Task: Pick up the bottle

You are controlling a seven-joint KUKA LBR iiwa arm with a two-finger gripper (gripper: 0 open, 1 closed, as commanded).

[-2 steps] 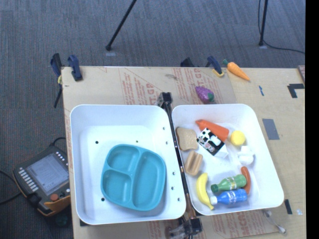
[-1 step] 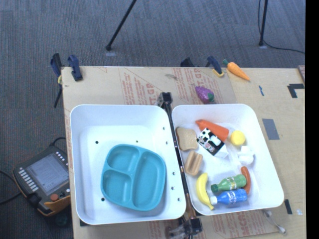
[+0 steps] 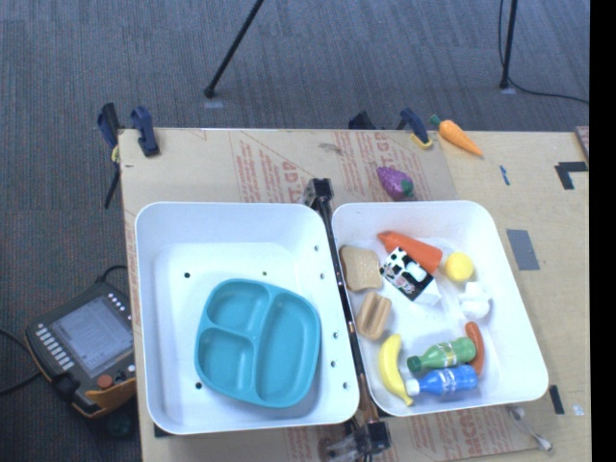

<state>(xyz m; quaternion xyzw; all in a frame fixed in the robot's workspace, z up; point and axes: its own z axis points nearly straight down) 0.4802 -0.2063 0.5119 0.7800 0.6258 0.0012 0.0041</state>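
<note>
A: Nearest edge of the right bin has a blue bottle lying flat, green bottle touching just behind, banana to their left.

B: Left bin?

A: Teal divided plate. Can't tell the gripper's state.

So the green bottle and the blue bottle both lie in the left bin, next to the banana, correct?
Not quite. The camera view shows the green bottle and the blue bottle lying in the right bin, next to the banana. The left bin holds the teal divided plate.
</note>
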